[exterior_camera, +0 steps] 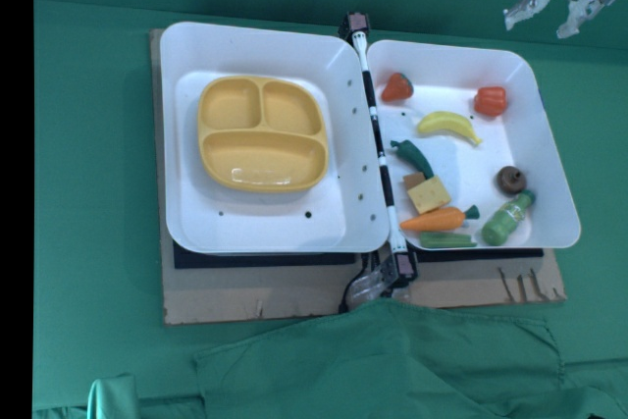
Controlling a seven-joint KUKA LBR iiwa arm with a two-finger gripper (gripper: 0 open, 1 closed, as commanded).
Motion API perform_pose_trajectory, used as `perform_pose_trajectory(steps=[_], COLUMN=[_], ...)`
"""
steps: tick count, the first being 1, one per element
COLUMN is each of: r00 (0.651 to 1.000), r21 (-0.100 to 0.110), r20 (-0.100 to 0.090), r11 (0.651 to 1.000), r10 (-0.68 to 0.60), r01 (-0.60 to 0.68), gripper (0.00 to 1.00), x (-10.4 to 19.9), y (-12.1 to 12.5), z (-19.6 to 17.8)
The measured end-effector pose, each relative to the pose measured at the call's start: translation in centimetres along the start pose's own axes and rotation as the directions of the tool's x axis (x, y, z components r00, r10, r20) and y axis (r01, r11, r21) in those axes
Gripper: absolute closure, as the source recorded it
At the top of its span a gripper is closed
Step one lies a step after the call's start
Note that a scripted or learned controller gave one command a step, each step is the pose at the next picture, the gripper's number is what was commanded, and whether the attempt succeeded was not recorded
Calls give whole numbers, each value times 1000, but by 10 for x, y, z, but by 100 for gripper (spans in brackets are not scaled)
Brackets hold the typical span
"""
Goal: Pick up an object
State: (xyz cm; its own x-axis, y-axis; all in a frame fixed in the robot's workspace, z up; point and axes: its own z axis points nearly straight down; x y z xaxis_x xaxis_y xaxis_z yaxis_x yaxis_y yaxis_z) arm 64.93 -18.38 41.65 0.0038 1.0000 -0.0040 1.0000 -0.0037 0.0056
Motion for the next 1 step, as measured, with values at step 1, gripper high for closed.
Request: perform_pose_trajectory(steps=[1], r00=[1000], r21=[0], r20=[0], r11=[1000], r10=[0], r01=[0], gripper=[0], x=[0], y=[0], z=[0])
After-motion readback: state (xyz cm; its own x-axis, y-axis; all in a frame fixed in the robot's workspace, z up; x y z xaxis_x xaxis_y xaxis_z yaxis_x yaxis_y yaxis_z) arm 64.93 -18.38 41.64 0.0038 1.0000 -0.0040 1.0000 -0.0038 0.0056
